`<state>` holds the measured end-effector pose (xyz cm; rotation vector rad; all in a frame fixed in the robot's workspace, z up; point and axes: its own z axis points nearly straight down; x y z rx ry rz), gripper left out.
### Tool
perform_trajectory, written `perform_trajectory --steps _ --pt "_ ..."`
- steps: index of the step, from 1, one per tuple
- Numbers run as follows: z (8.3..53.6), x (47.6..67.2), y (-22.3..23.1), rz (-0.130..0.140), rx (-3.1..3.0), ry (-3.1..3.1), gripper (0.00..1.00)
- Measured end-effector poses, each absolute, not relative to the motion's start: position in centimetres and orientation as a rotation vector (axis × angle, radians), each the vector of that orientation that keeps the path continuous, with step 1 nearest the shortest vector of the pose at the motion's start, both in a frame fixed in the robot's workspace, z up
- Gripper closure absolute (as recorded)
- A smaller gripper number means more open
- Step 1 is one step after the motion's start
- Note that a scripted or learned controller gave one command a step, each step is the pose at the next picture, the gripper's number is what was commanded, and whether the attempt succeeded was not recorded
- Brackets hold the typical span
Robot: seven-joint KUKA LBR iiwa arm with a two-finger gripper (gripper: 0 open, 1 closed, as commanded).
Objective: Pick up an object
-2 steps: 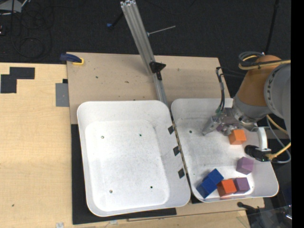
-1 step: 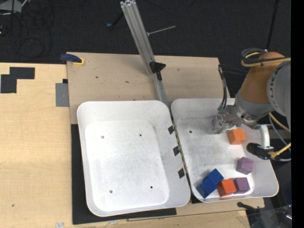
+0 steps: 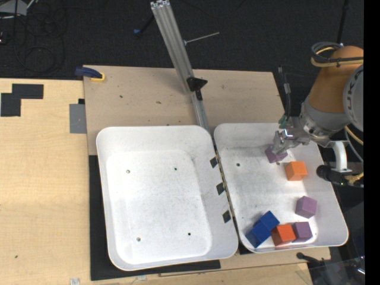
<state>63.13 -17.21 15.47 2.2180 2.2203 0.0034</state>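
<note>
- Purple block sits near the top of the right bin, on the floor or just off it — I can't tell which — and right under the gripper.
- Gripper reaches in from the right on the grey arm, its tip down at that block.
- Step in hand, as I judge it: the grasp itself — the tip is at the block, either about to close or just closed.
- Fingers: too small and dark from here to say whether they are apart or together, or clamped on the block; the block seems to touch the tip, no more than that.
- Next move calls for a firm close on the block, then a straight lift clear of the bin floor.
- Orange cube lies just beside, lower right — close enough to get nudged.
- Other blocks — purple, blue, orange, purple — lie well apart, near the bottom edge.
- Left bin holds nothing that I can see.
</note>
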Motion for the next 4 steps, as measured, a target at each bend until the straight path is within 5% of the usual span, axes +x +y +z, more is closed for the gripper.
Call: perform_trajectory --steps 2,4 --pt "22.9 62.8 -17.5 0.001 2.219 2.221 1.0" --pt "23.6 60.6 -8.6 -0.001 2.22 2.229 1.0"
